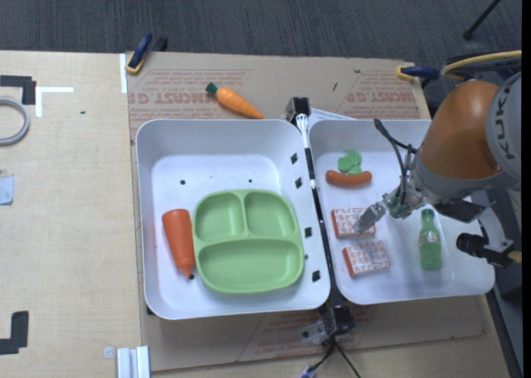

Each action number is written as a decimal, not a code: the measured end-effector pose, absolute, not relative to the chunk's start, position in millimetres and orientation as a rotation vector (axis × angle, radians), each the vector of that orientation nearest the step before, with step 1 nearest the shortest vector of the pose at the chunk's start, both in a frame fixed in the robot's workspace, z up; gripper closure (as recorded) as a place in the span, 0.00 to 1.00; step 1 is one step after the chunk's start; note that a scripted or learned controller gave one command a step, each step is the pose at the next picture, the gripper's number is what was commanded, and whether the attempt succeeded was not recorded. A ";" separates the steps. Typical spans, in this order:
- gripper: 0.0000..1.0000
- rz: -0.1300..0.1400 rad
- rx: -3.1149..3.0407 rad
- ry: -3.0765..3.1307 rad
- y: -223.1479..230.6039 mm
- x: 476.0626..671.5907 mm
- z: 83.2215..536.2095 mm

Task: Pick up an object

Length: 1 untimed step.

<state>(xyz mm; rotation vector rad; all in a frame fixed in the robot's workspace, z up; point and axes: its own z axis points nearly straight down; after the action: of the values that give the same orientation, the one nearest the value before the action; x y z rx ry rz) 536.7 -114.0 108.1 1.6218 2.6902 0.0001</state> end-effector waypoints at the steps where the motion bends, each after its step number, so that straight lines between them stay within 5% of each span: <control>1: 0.00 0.000 1.548 2.732 -56.8 584.5 192.1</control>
<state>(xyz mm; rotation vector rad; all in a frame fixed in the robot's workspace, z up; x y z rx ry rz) 584.5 -56.8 192.1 1.5484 2.7323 -0.0001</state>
